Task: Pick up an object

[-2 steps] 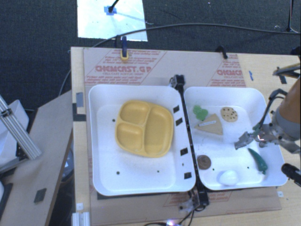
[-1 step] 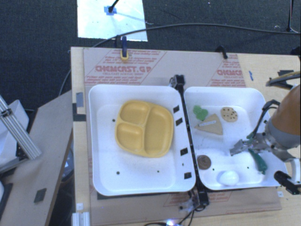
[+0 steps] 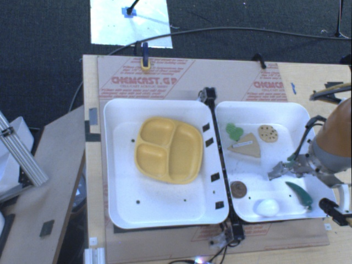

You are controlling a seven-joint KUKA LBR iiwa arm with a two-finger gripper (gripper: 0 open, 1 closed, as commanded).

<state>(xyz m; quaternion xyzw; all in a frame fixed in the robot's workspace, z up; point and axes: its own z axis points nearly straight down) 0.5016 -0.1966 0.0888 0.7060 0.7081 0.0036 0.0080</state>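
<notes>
a white sheet (image 3: 129, 14) lies on dark carpet (image 3: 38, 37) behind the bench.

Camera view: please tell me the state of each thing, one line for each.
Yellow divided plate: upright, flat in the left bin.
Cookie: flat in the right bin.
Brown disc: lying flat.
White egg: resting loose.
Green pepper: on its side.
Gripper: low in the right bin, holding nothing visible.

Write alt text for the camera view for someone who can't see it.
The arm's tool hangs over the right bin, among a cookie, sandwich wedge, green broccoli piece, brown disc, white egg and green pepper. A yellow divided plate sits in the left bin.
</notes>
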